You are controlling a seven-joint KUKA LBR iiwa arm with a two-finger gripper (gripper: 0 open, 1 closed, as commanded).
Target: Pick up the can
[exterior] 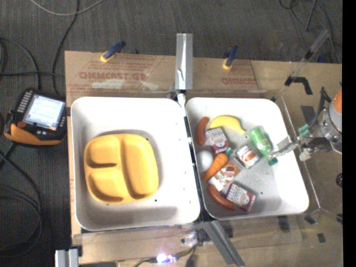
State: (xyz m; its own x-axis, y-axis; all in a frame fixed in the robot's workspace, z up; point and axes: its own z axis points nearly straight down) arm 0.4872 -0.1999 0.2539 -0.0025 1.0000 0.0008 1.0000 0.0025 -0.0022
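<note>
Camera view showed the can [248, 156] in the right bin [289, 196], just right of the carrot [216, 165]. Beside it, the pincer [280, 149]; whether clenched, I could not tell.

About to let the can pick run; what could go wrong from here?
The can lies in a tight cluster: a carrot and packets crowd it, so the fingers may catch a neighbour. The green bottle sits between it and the gripper, which could knock or grab that instead.

A robotics lab: teach pendant [36, 118], clamped bench [139, 74], loose floor cables [61, 4].
</note>
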